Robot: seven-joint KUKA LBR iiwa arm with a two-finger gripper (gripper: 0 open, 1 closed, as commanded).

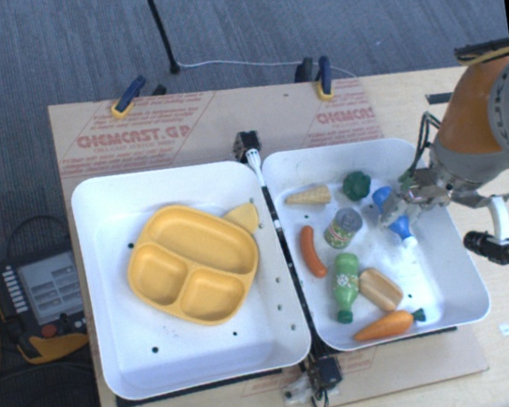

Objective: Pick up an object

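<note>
My gripper hangs over the right bin's far right part, reaching in from the right. Just left of it sits a small blue object, and a blue and white piece lies right below it. Whether either one touches the gripper is unclear. Also in this bin are a dark green lump, a pale cone-shaped pastry, a grey can, a red sausage, a green bottle, a hot dog bun and an orange carrot.
The left bin holds a yellow divided plate with a yellow wedge at its far right edge. A ridge where the two bin walls meet separates the bins. Blue and yellow clamps grip the board's far edge.
</note>
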